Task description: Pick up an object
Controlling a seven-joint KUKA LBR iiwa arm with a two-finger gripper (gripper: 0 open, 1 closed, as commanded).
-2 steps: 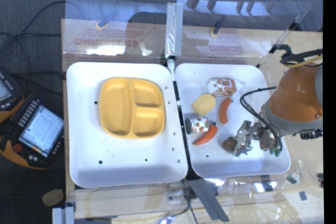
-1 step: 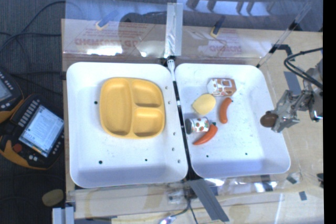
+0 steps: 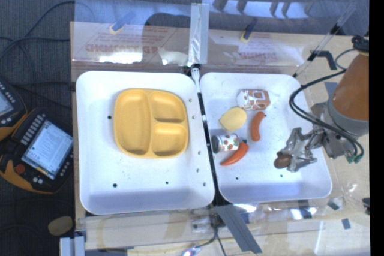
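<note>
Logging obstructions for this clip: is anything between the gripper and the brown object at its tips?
Nothing visible. The gripper is low in the right bin, right at the brown object. The sausage and chili pepper lie apart, farther left.

Pale tabletop (image 3: pixel 345 189), two shallow white bins touching side by side, right bin (image 3: pixel 270 189) beneath the claw (image 3: pixel 294 156), left bin (image 3: pixel 96 183) well away from it
</note>
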